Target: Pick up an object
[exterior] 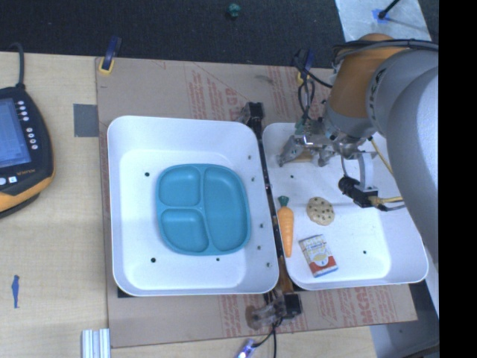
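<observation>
In the right bin [402, 271]: tapered carrot [285, 230], round speckled cookie [321, 210], flat carton [317, 255].

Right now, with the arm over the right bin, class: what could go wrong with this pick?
1. The gripper sits near the right bin's far wall, away from the cookie and box, so it may close on nothing.
2. The carrot lies against the bin's left wall, leaving little room for fingers.
3. The cookie looks flat and may slip.
</observation>
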`<action>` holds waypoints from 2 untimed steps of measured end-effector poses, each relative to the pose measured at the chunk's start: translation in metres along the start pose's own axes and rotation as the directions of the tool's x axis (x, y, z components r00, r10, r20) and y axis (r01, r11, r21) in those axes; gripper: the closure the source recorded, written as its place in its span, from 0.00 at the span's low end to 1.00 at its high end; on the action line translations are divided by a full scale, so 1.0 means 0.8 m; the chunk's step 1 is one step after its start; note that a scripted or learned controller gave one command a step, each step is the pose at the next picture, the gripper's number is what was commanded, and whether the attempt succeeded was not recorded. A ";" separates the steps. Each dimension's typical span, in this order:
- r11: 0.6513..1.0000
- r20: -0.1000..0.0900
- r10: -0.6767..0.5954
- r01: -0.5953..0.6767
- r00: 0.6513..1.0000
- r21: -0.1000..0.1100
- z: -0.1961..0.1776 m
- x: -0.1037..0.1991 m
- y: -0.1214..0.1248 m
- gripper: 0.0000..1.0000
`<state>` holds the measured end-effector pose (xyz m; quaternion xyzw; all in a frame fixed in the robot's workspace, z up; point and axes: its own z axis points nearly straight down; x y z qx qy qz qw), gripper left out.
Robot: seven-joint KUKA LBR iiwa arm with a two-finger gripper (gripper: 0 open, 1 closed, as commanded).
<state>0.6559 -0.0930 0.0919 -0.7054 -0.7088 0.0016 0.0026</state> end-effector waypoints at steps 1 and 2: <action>1.000 0.000 0.000 0.000 1.000 -0.001 -0.002 -0.002 0.000 0.00; 1.000 0.000 -0.002 0.002 1.000 0.001 0.000 0.000 0.000 0.00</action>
